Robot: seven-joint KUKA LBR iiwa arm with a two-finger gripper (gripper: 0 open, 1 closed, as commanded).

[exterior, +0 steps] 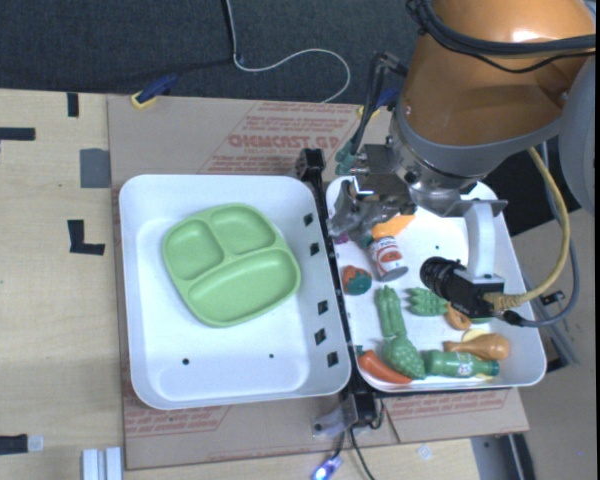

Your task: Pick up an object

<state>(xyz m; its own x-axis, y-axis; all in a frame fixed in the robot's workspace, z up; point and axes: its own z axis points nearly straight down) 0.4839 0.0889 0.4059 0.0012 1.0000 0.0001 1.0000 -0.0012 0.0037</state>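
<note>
The two-finger metal gripper (365, 206) is being held low over the crowded right white bin (520, 268), likely to grab a toy; its grip cannot be told.

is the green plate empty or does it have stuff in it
Empty. The green plate lies flat in the left bin, and all three of its compartments show bare green. The toys sit in the right bin.

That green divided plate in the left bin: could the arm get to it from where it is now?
Probably yes. The green plate lies alone in the left bin, nothing over it. The gripper sits over the right bin, so it would have to cross the divider first.
</note>
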